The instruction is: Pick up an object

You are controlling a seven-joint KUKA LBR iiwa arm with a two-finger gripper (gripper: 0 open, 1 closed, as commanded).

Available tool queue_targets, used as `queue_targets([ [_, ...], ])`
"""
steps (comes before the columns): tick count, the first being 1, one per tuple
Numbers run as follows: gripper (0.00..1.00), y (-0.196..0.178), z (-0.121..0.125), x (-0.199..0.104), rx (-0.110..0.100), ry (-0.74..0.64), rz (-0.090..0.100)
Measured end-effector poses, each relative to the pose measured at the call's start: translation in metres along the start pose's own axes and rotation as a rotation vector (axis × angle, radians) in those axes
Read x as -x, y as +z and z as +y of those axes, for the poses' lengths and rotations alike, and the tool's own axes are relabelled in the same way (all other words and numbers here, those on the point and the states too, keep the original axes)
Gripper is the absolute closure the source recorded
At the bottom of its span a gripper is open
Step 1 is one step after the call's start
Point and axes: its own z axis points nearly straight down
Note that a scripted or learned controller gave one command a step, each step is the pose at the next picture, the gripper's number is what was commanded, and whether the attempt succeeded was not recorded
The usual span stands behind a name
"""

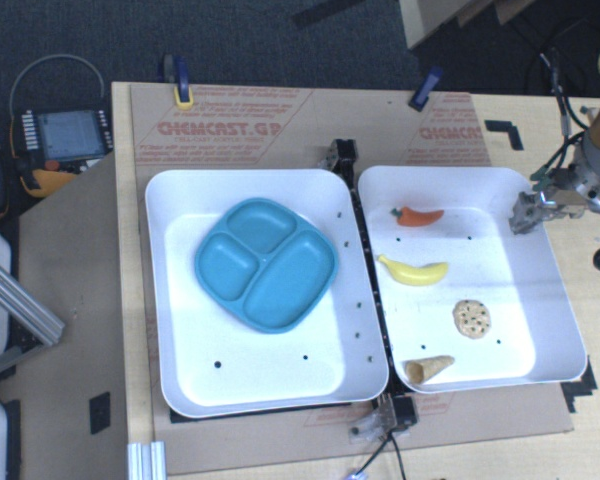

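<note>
Four small foods lie in the right bin point(550, 268): a cone point(427, 368) nearest at six o'clock, a cookie point(471, 319), a banana point(414, 271), then a carrot point(418, 216) at eleven. Left bin point(170, 268) holds a blue plate point(266, 264). The gripper point(528, 213) hovers at two o'clock; its jaws I cannot tell.

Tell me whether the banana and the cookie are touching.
Apart. The camera view shows bare white bin floor between the banana and the cookie, which lies below and to the right of it.
</note>
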Motion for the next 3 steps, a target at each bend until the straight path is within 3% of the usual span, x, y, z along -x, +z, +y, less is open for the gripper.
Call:
queue_targets([
  [2,1.0,-0.096,0.001,-0.001,0.001,0.0,0.0],
  [3,1.0,-0.088,0.008,-0.044,-0.008,-0.004,0.005],
])
